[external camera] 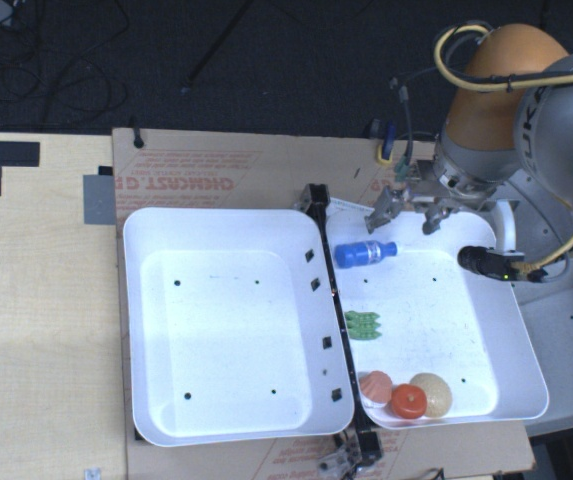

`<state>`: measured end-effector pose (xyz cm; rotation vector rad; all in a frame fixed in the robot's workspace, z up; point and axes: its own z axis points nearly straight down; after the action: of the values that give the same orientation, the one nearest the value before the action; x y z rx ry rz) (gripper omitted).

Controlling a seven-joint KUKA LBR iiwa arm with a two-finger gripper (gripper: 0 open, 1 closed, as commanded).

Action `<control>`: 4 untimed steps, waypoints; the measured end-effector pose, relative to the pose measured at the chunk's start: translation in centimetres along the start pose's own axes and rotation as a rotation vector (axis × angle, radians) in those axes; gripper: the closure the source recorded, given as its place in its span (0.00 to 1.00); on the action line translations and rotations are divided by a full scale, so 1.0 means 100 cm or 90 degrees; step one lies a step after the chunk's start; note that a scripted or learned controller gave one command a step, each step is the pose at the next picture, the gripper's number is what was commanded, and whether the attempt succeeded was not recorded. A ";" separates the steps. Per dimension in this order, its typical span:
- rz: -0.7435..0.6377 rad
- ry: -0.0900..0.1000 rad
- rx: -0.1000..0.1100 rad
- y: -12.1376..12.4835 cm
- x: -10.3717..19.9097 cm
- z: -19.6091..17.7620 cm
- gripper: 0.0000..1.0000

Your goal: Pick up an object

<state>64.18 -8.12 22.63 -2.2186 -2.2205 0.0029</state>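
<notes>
The grey two-finger gripper (411, 211) hangs with fingers spread, holding nothing. The small blue plastic bottle (365, 254) lies on its side just below and left of it. I'd descend squarely, straddling its width.

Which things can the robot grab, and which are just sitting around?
For grabbing, all in the right bin:
blue bottle
green toy
red ball
tan ball
pink thing
The gripper hangs over the bin's far edge.

Just lying about:
left bin
cardboard sheet
</notes>
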 end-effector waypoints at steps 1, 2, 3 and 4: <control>0.005 -0.001 0.003 -0.050 -0.066 0.019 0.00; 0.006 -0.002 0.001 -0.092 -0.137 0.024 0.00; 0.002 0.000 0.000 -0.090 -0.133 0.013 1.00; 0.003 0.000 0.000 -0.090 -0.133 0.014 0.00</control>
<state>55.21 -21.43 21.26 -2.2241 -2.2140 0.0026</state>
